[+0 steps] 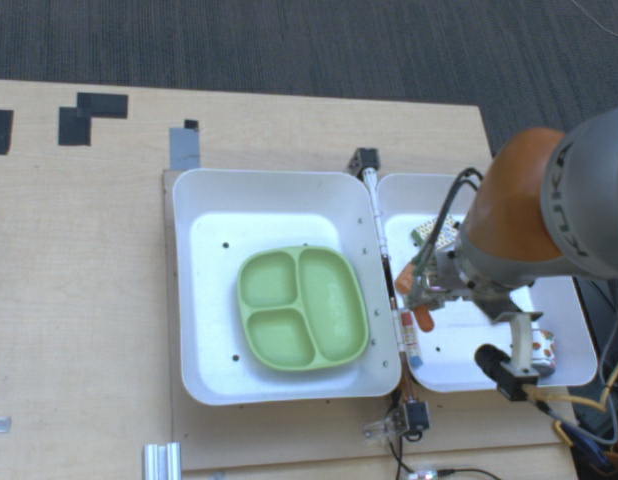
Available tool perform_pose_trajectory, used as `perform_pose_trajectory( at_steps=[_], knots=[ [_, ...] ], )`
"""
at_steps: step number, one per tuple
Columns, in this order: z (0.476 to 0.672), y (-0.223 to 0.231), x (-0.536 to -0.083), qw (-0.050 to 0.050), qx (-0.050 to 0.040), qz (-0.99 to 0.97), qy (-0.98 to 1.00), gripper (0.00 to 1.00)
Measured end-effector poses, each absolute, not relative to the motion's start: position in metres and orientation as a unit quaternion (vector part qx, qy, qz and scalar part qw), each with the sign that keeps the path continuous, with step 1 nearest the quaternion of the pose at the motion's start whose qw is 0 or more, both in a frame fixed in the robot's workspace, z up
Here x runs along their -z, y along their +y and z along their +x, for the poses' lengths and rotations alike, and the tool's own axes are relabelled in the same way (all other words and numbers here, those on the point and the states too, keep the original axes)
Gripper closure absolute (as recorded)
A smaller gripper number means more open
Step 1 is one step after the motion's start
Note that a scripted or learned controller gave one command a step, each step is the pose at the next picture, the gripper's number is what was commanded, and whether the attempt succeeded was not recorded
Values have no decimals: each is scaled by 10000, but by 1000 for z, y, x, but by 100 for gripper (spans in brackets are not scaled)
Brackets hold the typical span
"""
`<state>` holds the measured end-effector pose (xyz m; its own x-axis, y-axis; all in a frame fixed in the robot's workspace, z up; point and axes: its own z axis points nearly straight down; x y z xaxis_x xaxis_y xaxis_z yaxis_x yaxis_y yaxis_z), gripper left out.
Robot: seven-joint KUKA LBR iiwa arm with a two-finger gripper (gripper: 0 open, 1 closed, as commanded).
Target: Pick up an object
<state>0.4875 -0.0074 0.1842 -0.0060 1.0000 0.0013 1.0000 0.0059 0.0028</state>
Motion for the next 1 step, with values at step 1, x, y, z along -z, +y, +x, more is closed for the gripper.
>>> perform_pose_trajectory(
  at_steps=[1],
  knots=[
    [487, -13, -184, 6, -13, 7058, 7085, 100]
  ],
)
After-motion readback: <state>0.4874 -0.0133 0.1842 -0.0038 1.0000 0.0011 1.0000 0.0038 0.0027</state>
